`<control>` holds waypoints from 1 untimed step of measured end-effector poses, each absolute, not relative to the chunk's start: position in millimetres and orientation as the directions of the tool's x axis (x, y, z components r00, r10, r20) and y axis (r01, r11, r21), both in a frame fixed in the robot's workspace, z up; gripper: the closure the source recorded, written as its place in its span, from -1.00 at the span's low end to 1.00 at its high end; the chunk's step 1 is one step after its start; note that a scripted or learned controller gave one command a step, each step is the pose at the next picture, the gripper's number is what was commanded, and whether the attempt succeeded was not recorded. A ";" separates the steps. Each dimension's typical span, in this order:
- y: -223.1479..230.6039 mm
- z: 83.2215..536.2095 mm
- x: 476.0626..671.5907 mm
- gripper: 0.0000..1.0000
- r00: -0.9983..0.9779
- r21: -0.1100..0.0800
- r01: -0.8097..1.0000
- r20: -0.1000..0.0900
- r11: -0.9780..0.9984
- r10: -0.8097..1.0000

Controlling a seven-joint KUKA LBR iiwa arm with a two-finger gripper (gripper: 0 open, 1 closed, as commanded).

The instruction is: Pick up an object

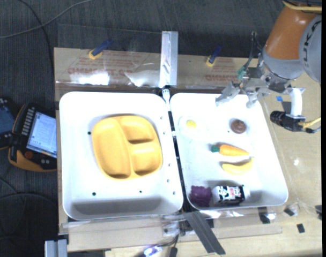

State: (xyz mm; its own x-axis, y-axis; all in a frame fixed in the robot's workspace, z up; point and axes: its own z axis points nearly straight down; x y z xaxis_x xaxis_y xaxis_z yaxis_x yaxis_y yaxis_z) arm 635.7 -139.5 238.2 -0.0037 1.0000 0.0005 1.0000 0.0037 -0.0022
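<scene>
One fixed camera above the bench (66, 58), looking down slantwise on both white bins (72, 197), fairly close; arm (291, 36) enters right.

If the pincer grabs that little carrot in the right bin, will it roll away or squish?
The carrot looks like a smooth, glossy toy, so probably stiff and light rather than squishy. Its tapered, rounded body lies flat on the white bin, so a nudge might roll or swing it. The slick-looking surface could slip between the fingers.

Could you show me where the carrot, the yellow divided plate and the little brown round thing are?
carrot (234, 150), camera view, middle of its orange body.
yellow divided plate (110, 146), camera view, floor of its large left compartment.
brown round thing (238, 125), camera view, its centre.
</scene>
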 end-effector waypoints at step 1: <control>-174.3 156.5 618.3 -1.00 0.015 -0.003 1.000 -0.002 -0.015 1.000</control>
State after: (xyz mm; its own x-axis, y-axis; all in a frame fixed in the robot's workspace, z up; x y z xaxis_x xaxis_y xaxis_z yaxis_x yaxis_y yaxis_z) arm 618.3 -174.3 156.5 0.0152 0.9999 -0.0025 0.9999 -0.0152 -0.0030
